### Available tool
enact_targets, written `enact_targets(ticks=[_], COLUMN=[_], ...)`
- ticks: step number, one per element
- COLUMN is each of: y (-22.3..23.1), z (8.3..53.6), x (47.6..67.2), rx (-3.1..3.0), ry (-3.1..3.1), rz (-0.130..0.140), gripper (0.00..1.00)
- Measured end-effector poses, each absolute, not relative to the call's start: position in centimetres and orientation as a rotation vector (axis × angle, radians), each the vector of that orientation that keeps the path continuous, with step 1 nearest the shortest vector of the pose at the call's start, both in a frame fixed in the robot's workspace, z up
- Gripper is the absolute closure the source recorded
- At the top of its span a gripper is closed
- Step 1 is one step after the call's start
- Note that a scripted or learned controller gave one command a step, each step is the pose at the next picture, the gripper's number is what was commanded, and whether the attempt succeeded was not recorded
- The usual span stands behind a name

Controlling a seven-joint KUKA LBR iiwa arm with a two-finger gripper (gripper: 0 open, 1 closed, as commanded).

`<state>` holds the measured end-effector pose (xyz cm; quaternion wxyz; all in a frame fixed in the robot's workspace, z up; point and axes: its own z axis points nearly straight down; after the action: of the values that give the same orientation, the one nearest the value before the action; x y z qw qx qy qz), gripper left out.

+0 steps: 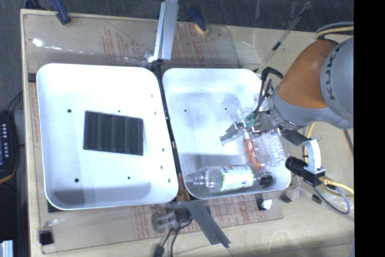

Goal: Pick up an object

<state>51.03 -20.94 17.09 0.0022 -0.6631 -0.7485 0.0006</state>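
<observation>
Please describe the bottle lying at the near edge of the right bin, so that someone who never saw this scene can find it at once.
Look at the right white bin, the one nearest the grey and orange arm. Along its front wall lies a clear plastic bottle on its side, with a dark cap pointing right. Unlike the crumpled clear packet with orange contents just above it, it is smooth, long and carries a pale green label.
</observation>
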Motion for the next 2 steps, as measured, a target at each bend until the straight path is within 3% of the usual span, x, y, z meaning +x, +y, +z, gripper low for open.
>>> enact_targets(ticks=[1, 2], y=[-20.9, -21.1], z=[17.0, 20.2], x=[50.8, 50.2], rx=[-2.057, -2.114], ry=[-2.367, -2.324], rz=[0.001, 0.001], gripper=[0.0, 0.0])
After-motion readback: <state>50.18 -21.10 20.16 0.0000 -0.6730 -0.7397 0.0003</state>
